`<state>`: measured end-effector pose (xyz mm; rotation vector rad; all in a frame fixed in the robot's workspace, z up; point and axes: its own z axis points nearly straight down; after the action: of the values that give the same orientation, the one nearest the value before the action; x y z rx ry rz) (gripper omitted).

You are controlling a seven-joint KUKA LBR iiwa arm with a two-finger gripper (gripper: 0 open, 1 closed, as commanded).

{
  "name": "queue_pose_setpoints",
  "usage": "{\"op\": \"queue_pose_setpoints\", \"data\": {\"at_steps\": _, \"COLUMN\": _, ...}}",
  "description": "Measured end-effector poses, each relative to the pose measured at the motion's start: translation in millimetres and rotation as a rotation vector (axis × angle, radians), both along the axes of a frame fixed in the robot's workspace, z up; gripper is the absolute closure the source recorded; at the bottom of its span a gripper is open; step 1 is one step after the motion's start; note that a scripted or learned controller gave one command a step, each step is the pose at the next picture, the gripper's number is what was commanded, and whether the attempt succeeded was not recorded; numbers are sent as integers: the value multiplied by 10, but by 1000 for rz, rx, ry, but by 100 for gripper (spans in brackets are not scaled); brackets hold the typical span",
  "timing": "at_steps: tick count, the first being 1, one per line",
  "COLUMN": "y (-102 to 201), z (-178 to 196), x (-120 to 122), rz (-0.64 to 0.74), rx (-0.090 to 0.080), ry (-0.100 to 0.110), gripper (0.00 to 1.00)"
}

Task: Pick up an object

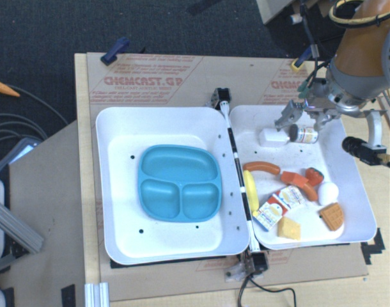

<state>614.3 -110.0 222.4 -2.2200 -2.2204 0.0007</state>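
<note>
The gripper (299, 121) hangs over the far part of the right bin (355, 171). Just left of it lies a white block (272, 136), and right beneath its tips a small bottle (307, 135), so the floor there is crowded. Nearer the camera from the gripper, a band of bare white floor separates it from the food pile: a sausage (262, 168), a banana (250, 192) along the dividing wall, a carton (272, 211), a cheese wedge (289, 228), an egg (327, 192) and a waffle (332, 216). Far to the gripper's left, the left bin (112, 171) holds a blue divided plate (179, 183), with open floor all around it.
</note>
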Motion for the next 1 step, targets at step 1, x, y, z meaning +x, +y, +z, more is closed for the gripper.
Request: {"op": "queue_pose_setpoints", "data": {"at_steps": 1, "y": -552, "z": -1125, "x": 275, "rz": -1, "rx": -1, "ry": -5, "gripper": 0}}
